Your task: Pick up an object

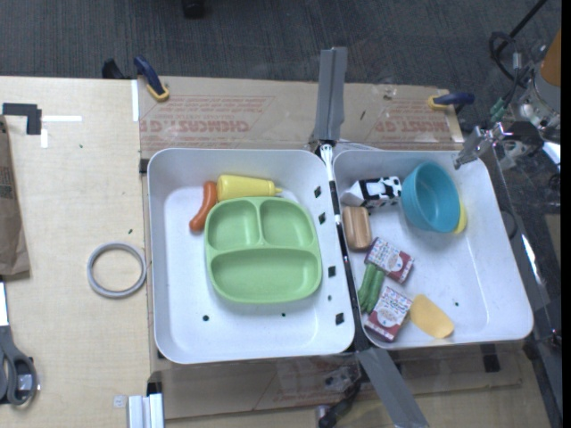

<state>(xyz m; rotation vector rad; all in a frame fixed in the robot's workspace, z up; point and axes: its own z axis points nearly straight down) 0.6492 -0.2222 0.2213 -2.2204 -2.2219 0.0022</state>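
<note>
The right bin (500,328) holds a blue bowl (431,197), a black-and-white toy cow (378,191), a brown bread piece (357,227), two red-and-white cartons (390,260) (386,314), a green pod (370,287) and a yellow wedge (432,317). In the left bin (169,319) lie a green divided plate (263,250), a yellow bottle-shaped toy (244,186) and an orange sausage (203,206). My gripper (471,152) hangs over the right bin's far right corner, just above and right of the blue bowl, with nothing seen in it.
A grey tape ring (117,268) lies on the bench left of the bins. Scissors (16,373) sit at the lower left and a brown bag (11,212) at the left edge. Clamps (152,77) (451,102) grip the cardboard behind the bins.
</note>
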